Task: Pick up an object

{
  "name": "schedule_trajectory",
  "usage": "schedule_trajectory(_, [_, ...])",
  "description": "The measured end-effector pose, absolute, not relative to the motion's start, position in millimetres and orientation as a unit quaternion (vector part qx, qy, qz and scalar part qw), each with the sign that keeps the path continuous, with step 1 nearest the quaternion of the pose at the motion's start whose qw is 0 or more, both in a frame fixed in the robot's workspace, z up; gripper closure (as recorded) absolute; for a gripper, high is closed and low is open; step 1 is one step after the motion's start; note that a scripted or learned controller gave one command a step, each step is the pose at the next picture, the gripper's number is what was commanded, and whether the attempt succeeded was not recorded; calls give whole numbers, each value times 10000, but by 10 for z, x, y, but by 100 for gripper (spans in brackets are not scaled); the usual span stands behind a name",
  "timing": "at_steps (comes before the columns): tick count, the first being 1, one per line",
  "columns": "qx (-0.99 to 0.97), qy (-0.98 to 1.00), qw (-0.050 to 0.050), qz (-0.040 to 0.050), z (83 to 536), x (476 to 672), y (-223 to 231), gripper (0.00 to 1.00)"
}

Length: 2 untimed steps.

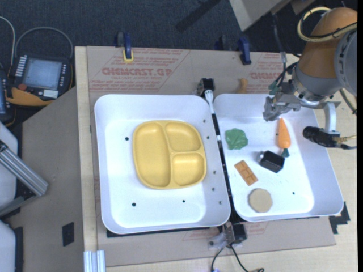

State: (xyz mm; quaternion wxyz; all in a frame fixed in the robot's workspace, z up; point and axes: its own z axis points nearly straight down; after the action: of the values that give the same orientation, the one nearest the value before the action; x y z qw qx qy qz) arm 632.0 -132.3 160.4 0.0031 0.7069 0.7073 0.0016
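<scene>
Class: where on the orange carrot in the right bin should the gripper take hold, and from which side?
Probably mid-body on the orange carrot, descending from above, closing across its narrow width: it lies flat and lengthwise up-down in the camera view, apart from its neighbours.

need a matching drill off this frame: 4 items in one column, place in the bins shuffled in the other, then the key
Things
1. yellow divided plate
2. carrot
3. green leafy piece
4. round tan disc

Places
A. right bin, near front edge
B. left bin, middle
C. right bin, just below the claw
D. right bin, near the divider between bins

Pairs: 1-B, 2-C, 3-D, 4-A
</scene>
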Motion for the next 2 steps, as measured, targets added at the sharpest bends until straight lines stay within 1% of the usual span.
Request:
schedule_trajectory(1, [7066, 7076, 36, 20, 2127, 6437, -1316, 100])
schedule_trajectory(2, [7067, 7075, 34, 18, 2511, 6450, -1317, 100])
